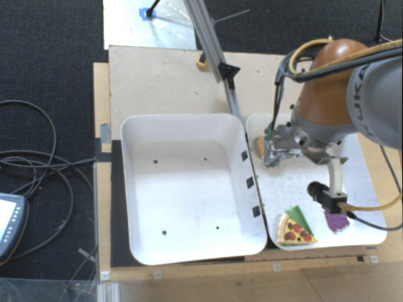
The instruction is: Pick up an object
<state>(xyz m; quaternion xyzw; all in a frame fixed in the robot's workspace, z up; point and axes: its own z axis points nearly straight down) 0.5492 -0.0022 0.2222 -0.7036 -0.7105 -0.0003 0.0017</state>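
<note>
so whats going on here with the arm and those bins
A grey and orange robot arm is reaching in over the right bin, with its gripper low near that bin's left wall, close to a small tan object. Nothing can be seen between its fingers. A toy pizza slice and a purple object lie toward the near end of the same bin. The left bin sits beside it.

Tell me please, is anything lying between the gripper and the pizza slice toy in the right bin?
Nothing visible does. The gripper sits near the right bin's left wall, beside a tan object. The pizza slice toy lies toward the bin's near edge, with bare bin floor between them. A green piece touches the slice's far side; a purple object lies to its right.
</note>
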